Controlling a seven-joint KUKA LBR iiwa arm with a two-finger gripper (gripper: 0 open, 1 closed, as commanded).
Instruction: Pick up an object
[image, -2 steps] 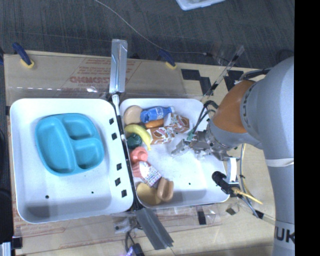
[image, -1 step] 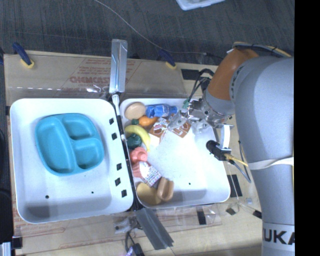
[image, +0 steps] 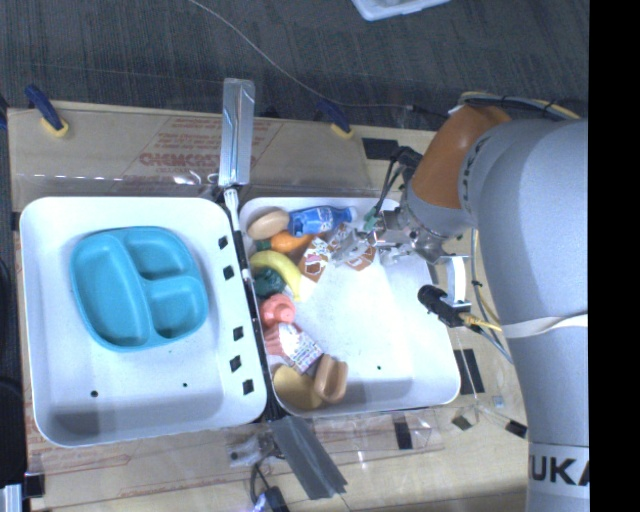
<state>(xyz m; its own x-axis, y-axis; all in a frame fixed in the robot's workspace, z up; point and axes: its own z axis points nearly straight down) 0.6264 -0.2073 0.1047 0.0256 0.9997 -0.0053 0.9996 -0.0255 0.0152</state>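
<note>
Toward the far right of the table, the claw (image: 368, 238) sits low in the far end of the right bin (image: 400, 340), down among the toys piled there. Whether it is open or closed cannot be told, since the wrist and clutter mask its tips, and nothing can be seen gripped by it.

Just beside the claw lies a small brown-and-white packet (image: 318, 258), with a blue bottle (image: 318, 218) lying on its side against the bin's far wall. Along the bin's left wall run a tan egg-shaped toy (image: 266, 224), an orange piece (image: 290, 242), a yellow banana (image: 276, 268), a pink toy (image: 278, 310), a printed wrapper (image: 300, 350) and a bread-like roll (image: 330, 378) at the near left corner. The left bin (image: 60, 400) carries a blue divided plate (image: 140, 285).

These things are probably light, hollow plastic play food: stiff, smooth and liable to slip or roll. The packet nearest the claw looks crinkly and thin, so a pinch across its middle should suit it. The bottle would be best taken across its round body, the banana across its narrow middle. Crowding raises the risk of nudging neighbours.
</note>
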